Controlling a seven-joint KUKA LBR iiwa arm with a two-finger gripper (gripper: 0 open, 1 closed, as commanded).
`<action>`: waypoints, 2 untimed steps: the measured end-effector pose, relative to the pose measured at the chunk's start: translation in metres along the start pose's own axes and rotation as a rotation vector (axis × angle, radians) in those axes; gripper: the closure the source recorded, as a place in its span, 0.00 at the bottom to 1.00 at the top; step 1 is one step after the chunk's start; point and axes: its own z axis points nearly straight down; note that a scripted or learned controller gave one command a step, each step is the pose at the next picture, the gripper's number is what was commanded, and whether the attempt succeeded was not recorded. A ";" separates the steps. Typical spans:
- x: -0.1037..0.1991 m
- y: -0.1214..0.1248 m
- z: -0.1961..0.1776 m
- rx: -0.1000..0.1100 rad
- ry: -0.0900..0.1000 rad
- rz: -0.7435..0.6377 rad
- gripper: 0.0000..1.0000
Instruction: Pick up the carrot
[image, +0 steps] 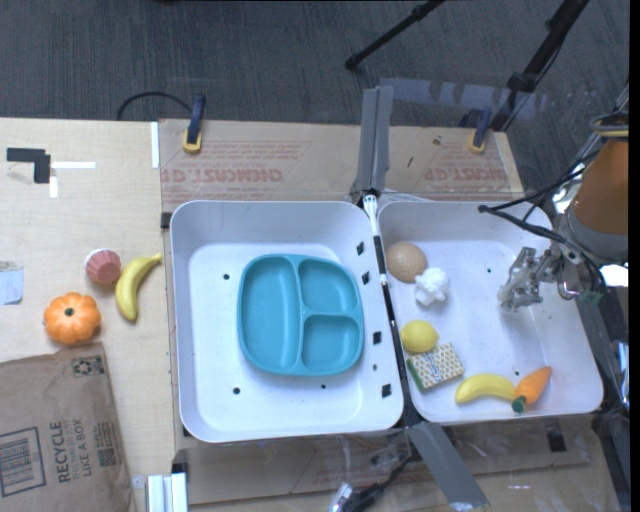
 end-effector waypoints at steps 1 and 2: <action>-0.028 0.078 -0.070 0.001 -0.004 0.245 1.00; -0.009 0.000 -0.107 0.002 -0.004 -0.001 1.00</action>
